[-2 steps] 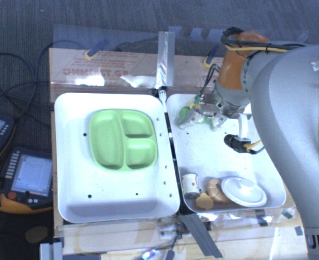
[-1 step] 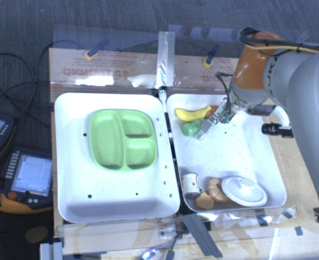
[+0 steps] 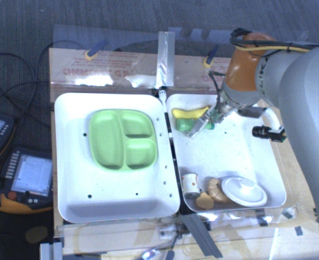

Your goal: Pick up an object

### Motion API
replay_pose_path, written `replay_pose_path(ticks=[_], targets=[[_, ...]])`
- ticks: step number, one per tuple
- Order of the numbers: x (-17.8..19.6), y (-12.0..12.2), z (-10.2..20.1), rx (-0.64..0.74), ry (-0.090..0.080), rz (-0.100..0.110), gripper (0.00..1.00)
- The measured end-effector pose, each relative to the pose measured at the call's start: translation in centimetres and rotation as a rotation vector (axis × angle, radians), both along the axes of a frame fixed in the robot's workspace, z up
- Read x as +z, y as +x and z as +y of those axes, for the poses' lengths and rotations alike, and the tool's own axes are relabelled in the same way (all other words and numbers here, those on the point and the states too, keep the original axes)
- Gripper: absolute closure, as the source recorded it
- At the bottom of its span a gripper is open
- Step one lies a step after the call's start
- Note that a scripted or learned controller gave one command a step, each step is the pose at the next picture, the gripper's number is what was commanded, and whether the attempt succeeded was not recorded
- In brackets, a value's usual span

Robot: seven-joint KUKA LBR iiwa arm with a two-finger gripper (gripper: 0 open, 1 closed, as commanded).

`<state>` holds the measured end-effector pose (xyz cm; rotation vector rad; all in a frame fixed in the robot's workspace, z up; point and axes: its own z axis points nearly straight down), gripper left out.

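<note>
Arm [image 3: 279,75]: It is grey with an orange band. It comes in from the right and leans down over the top of the right bin.

Fingers [image 3: 199,128]: They point down and left, right at the yellow thing and the green thing. They touch these or are just beside them. I cannot tell how far open they are, or if they hold anything.

Yellow thing [image 3: 189,113]: It lies in the top left corner of the right bin, close to the wall between the bins.

Green thing [image 3: 184,124]: It is small and sits just under the yellow thing, touching it.

Right bin [image 3: 241,156]: It is white and shallow. Its middle is bare.

White lid [image 3: 244,191]: It is round with a knob. It lies near the bottom wall of the right bin.

Tan things [image 3: 209,194]: These lumps lie just left of the white lid, touching it.

Small can [image 3: 190,183]: It lies in the bottom left corner of the right bin, beside the tan things.

Left bin [image 3: 72,167]: It is white and holds the green tray.

Green tray [image 3: 123,138]: It has three parts and lies flat in the upper middle of the left bin.

Surface [image 3: 110,69]: It carries both bins side by side.
</note>
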<state>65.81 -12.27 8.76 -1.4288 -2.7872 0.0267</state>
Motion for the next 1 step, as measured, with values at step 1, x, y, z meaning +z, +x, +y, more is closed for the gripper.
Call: replay_pose_path(ticks=[1], targets=[[8.38,-1.37,-0.91,0.006,0.009,-0.018,0.00]])
